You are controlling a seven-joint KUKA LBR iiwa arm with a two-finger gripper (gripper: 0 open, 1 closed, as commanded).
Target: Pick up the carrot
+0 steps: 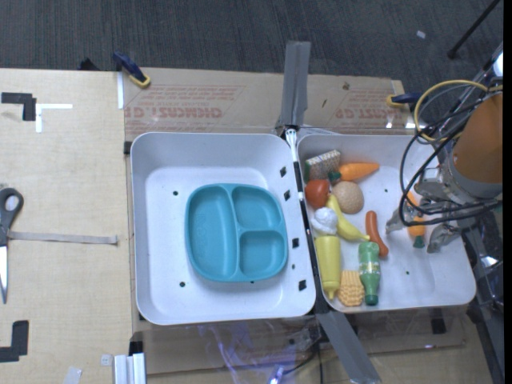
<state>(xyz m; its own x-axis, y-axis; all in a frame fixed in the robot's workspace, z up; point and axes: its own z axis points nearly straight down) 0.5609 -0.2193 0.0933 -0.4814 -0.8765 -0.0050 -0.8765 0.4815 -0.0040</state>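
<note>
My gripper [415,235] hangs over the right side of the right bin [448,288], its two grey fingers [394,226] spread apart. Between them lies a small orange piece with a green end [415,231], which looks like a carrot; the fingers do not touch it. A longer orange tapered carrot-like piece [358,169] lies at the back of the same bin, well left of the gripper.
Toy food is heaped along the right bin's left side: a tomato [317,192], potato [347,196], banana [346,226], red sausage [376,233], green bottle [369,272], corn [350,288]. The left bin [152,238] holds a blue divided plate [238,232]. Cables [432,134] loop above the wrist.
</note>
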